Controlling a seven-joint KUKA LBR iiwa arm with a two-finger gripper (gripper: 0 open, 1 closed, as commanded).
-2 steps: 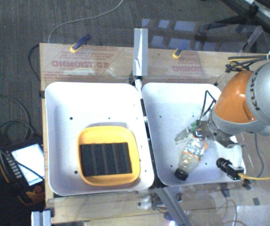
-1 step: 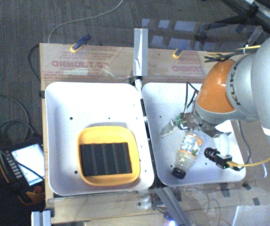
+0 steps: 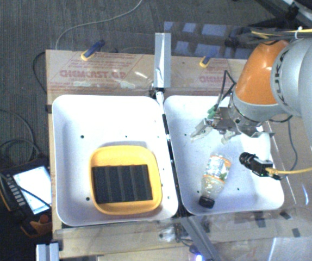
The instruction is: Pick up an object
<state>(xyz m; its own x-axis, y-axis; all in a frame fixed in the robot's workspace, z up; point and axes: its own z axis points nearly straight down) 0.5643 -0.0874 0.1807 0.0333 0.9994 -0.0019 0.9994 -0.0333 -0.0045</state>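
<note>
A clear plastic bottle (image 3: 213,179) with a black cap lies on its side in the right bin (image 3: 188,145), cap toward the front edge. A yellow tray-like object (image 3: 125,179) with dark ribbed panels rests in the left bin (image 3: 74,145), toward its front. My gripper (image 3: 213,133) hangs over the right bin's middle, just above and behind the bottle, its two pale fingers (image 3: 201,131) spread apart with nothing between them.
A metal divider post (image 3: 162,64) stands at the back between the bins. Cables and a black connector (image 3: 252,162) trail from the arm over the right bin's right side. A handheld pendant (image 3: 25,192) lies on the floor at left.
</note>
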